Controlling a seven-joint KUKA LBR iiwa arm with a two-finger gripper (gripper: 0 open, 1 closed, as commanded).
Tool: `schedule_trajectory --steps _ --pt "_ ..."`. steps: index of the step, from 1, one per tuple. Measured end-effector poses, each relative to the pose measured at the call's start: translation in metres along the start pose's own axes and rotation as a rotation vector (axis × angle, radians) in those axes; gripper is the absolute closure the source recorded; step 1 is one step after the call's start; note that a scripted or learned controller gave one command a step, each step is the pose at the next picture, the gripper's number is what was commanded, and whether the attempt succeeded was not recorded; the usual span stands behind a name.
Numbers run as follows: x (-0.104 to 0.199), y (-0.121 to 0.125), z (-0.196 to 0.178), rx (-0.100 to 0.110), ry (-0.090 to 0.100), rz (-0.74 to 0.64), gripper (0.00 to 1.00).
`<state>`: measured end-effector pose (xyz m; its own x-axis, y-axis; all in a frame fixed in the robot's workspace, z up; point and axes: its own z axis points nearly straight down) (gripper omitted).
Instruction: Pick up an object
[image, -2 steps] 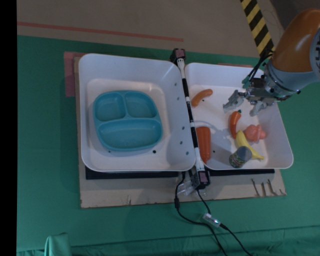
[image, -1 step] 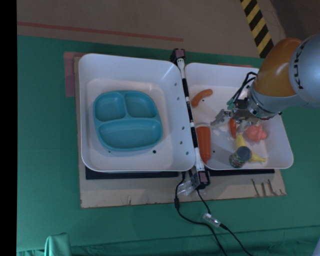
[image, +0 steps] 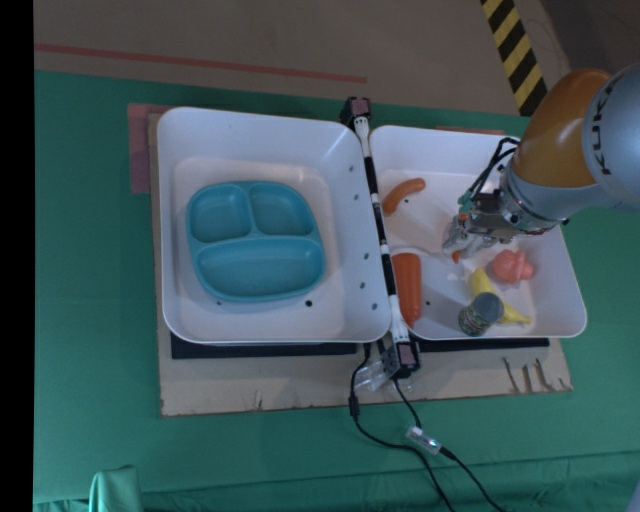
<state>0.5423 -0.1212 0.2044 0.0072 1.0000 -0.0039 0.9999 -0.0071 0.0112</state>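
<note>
A black cable trails across the green counter at the near edge. Two white bins sit side by side: the left bin holds one blue divided plate; the right bin holds one orange carrot, one sausage, one pink toy, one yellow piece and one can. The gripper hangs low over the right bin's middle, near the pink toy; whether its fingers are parted or grasp anything, I cannot tell.
</note>
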Motion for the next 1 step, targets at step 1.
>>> schedule_trajectory --steps 1 --pt "-0.0104 -0.0055 -0.1020 0.006 0.001 -0.003 1.00"
